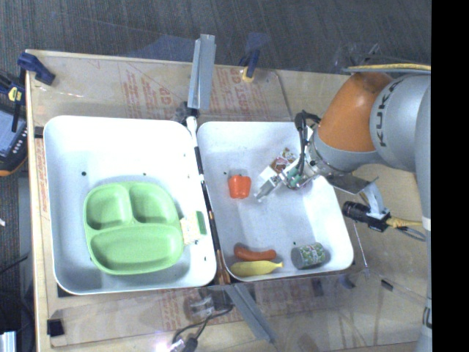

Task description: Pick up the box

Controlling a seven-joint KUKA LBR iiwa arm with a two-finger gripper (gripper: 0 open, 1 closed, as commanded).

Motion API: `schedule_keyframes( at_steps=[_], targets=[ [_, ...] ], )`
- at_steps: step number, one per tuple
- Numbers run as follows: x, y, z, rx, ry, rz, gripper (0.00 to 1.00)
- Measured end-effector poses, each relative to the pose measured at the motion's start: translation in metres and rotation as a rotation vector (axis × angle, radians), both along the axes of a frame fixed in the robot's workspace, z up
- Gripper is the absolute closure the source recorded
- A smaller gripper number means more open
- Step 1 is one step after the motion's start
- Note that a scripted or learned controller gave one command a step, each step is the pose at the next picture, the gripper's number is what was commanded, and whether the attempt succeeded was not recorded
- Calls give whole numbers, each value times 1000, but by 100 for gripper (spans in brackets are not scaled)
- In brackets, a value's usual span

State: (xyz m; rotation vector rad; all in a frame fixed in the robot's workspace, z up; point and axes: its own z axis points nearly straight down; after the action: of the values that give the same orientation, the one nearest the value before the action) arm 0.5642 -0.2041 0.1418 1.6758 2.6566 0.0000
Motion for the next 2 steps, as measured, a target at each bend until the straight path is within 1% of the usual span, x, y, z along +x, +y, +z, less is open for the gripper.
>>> schedule_keyframes(
  at_steps=[1,2],
  targets=[
    [29,-7,79,0,0,-17,0],
    [-15,45,83,0,3,335,0]
  ],
)
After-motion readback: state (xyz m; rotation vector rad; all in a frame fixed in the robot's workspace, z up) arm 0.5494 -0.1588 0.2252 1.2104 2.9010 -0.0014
